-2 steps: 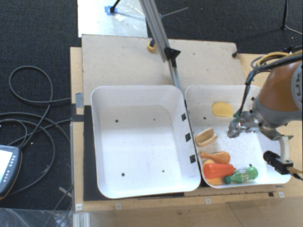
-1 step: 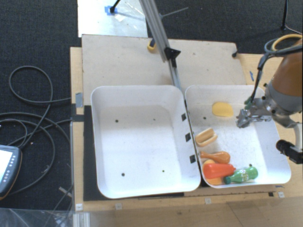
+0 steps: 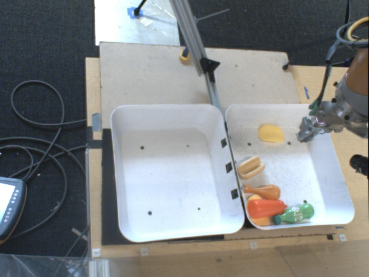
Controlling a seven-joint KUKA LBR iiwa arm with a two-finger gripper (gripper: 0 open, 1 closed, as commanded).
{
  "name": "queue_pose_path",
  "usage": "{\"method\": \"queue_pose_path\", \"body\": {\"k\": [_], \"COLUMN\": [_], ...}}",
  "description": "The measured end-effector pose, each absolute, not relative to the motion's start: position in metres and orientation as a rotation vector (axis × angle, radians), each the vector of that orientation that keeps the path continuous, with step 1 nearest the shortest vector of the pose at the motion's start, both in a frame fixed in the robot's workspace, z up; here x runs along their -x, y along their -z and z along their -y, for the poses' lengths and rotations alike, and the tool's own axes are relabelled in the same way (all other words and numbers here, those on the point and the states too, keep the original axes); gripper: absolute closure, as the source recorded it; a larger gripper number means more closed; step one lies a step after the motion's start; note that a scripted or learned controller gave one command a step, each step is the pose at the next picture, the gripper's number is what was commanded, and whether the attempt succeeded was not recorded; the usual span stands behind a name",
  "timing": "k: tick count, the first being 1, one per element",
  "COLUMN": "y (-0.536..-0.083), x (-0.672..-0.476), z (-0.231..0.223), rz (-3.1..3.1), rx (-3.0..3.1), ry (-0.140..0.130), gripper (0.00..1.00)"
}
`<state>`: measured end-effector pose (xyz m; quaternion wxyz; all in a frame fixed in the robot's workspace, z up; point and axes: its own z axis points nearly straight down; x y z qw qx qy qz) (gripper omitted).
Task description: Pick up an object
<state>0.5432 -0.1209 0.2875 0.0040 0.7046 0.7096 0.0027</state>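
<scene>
The right bin (image 3: 323,172) holds several toy foods. A yellow rounded piece (image 3: 271,134) lies near its back. A hot dog bun (image 3: 251,166) rests by the left wall. Toward the front lie a brown drumstick (image 3: 263,190), a red-orange carrot-like piece (image 3: 265,208) and a green bottle (image 3: 295,213). My gripper (image 3: 305,133) hangs over the right bin's back right part, a short way right of the yellow piece, with nothing seen in it.
The left bin (image 3: 127,154) adjoins the right one along a divider with black clips. A slanted metal pole (image 3: 190,33) crosses the back board. Cables and a tablet (image 3: 7,203) lie on the floor at left.
</scene>
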Motion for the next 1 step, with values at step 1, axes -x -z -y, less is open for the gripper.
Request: {"method": "queue_pose_path", "body": {"k": [1], "y": [-0.2972], "x": [-0.5443], "z": [0.1211], "rz": [-2.226], "rx": [-2.212], "ry": [-0.003], "gripper": [1.00]}}
